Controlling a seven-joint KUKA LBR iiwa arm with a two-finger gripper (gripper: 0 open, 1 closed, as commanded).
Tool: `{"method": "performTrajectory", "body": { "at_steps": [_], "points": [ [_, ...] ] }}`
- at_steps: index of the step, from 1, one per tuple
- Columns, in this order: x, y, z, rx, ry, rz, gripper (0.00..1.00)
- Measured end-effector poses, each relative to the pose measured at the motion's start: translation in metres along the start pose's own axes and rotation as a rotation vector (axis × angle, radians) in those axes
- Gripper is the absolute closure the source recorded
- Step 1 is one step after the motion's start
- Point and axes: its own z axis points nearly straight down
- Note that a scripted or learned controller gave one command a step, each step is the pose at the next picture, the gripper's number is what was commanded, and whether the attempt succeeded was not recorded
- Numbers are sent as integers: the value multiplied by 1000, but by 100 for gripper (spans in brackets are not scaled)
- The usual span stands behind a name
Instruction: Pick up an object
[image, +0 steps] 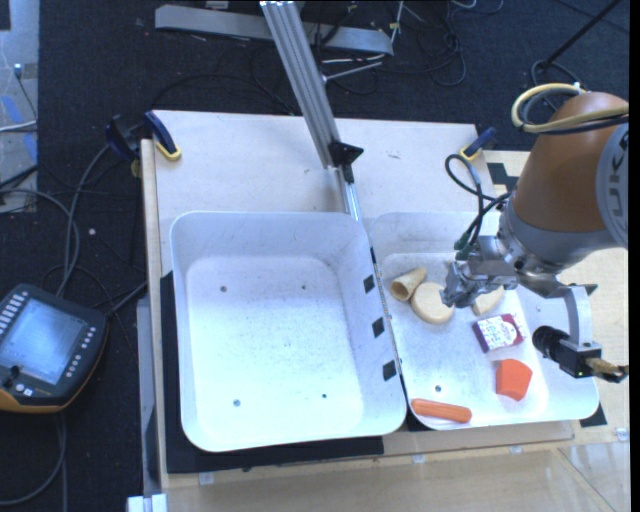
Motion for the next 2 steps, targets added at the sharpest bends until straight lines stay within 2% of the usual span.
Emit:
{"method": "performTrajectory", "body": {
  "at_steps": [2],
  "points": [
    [82,57,24,0,0,1,100]
  ]
}}
